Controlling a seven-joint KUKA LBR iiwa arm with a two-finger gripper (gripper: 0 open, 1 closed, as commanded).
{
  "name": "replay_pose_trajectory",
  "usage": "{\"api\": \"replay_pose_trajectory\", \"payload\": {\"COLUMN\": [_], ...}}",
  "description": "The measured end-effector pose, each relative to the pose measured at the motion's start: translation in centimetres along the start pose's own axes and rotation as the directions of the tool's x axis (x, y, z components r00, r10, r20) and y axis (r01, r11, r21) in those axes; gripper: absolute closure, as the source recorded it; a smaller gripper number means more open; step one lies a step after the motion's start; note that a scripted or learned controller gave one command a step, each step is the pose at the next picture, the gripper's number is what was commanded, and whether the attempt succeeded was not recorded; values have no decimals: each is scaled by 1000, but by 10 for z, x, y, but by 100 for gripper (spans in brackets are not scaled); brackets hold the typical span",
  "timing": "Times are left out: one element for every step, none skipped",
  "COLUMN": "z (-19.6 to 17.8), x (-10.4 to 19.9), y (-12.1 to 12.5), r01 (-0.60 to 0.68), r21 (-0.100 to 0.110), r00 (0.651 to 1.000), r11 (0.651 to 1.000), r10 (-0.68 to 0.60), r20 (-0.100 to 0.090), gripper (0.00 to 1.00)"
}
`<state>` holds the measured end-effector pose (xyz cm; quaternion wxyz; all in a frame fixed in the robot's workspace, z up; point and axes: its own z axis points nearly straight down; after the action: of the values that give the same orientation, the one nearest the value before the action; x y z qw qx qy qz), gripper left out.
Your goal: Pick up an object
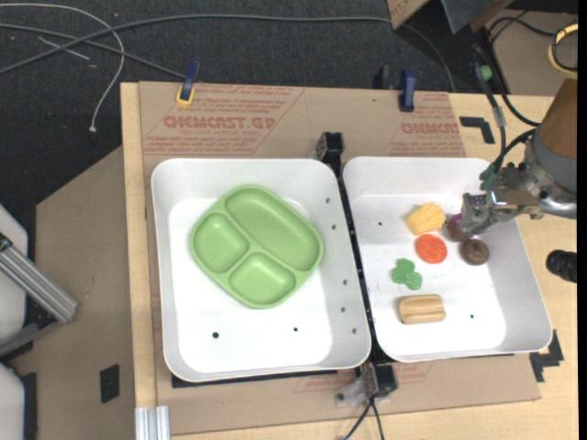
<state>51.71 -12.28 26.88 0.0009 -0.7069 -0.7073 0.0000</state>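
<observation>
Several small toy foods lie in the right bin [514, 337]: a yellow corn-like piece [426, 216], an orange-red round piece [431, 248], a green broccoli-like piece [406, 274], a tan bun [421, 309] and a brown round piece [475, 252]. My gripper [468, 226] hangs over the right bin's upper right part. It is just right of the yellow piece and directly above the brown piece. I see nothing held in it.
The left bin [183, 328] holds a green divided plate [257, 245]. A black clamp [330, 145] sits at the top of the seam between the bins. The arm [555, 168] comes in from the right over the right bin's rim.
</observation>
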Motion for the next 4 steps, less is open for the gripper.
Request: {"api": "replay_pose_trajectory", "payload": {"z": [0,59,121,174], "x": [0,-1,1,-3], "y": [0,-4,-10,-2], "r01": [0,-1,-1,-1], "r21": [0,0,7,6], "r00": [1000,1000,1000,1000], "r11": [1000,1000,1000,1000], "r10": [0,1,1,1], "r20": [0,0,-2,-1], "gripper": [0,0,0,0]}}
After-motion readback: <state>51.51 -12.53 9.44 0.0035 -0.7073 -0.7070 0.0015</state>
